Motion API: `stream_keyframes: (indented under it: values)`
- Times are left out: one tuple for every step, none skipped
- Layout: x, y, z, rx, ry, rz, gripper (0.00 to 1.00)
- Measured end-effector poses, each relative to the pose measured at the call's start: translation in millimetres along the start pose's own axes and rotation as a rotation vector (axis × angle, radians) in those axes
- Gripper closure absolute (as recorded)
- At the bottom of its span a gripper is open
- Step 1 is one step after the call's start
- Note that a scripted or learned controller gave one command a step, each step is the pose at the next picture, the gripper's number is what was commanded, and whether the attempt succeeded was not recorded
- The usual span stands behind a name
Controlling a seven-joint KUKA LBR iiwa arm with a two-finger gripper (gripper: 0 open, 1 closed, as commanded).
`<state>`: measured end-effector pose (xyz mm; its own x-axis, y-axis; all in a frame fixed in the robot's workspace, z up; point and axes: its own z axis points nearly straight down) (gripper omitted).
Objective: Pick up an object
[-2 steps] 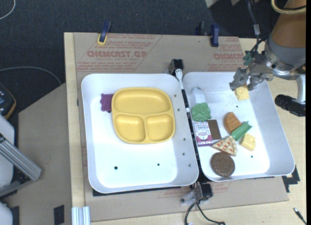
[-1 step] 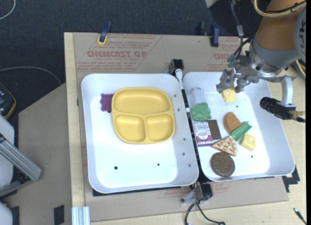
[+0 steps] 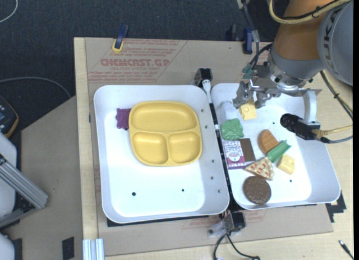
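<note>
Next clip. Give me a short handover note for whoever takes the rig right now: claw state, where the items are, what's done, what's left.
Claw: low over the far end of the right bin, at a small yellow block; grip on it unclear.
Right bin: green leaf, chocolate wrapper, bread piece, pizza slice, cheese wedge, brown cookie.
Left bin: yellow divided tray, purple piece beside it.
Done: nothing clearly lifted.
Left: secure one item and raise it.
</note>
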<state>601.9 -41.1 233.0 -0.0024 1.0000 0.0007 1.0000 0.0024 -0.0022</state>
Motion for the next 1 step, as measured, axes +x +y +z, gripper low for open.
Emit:
stream_keyframes:
  values:
    - [52.9,-13.7,11.8,0.002,0.001,-0.002,1.0]
